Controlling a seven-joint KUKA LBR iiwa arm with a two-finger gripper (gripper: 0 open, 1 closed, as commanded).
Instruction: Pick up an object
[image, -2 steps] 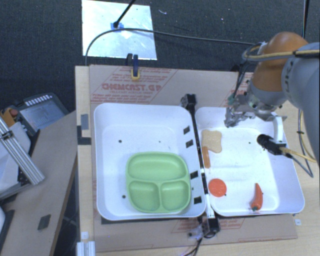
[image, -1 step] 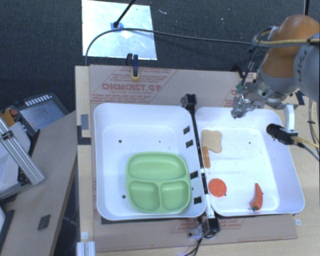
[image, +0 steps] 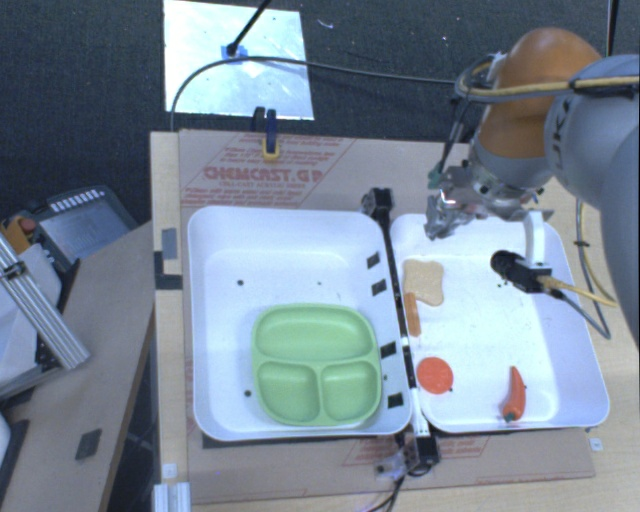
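Note:
The right white bin (image: 560, 330) holds several small items. A beige bread-shaped piece (image: 424, 282) lies near its left wall, and a thin orange stick (image: 411, 313) sits just below it. Toward the front are an orange-red round disc (image: 435, 375) and a red pepper-like piece (image: 514, 395). My gripper (image: 440, 224) hangs over the bin's back left corner, a little above and behind the beige piece. Nothing is seen held in it.
A green three-part plate (image: 316, 365) rests in the left bin (image: 230, 250). A black divider with clips (image: 392, 300) runs between the bins. A black attachment with cables (image: 518, 268) juts from the arm over the right bin. Grey equipment (image: 70, 230) stands at the far left.

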